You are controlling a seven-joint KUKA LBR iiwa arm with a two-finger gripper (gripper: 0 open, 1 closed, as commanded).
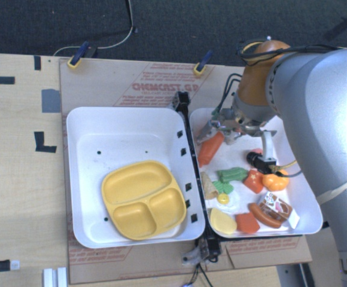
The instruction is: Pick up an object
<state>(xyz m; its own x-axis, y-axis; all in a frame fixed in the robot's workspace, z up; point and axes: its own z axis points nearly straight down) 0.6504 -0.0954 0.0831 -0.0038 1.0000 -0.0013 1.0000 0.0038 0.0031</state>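
Orange and long, a toy carrot [210, 149] lies tilted in the right bin [308, 203], close to the wall in the middle. The gripper [226, 126] hangs right above its top end. I cannot tell how its fingers stand. More toy food lies near, like a green one [231, 174]. The left bin [84, 151] has a yellow tray [142, 198]. Both bins sit on brown cardboard [155, 85].

Faint red print, partly readable as "CHEMCAST GP", on the brown board [155, 88] under the bins.
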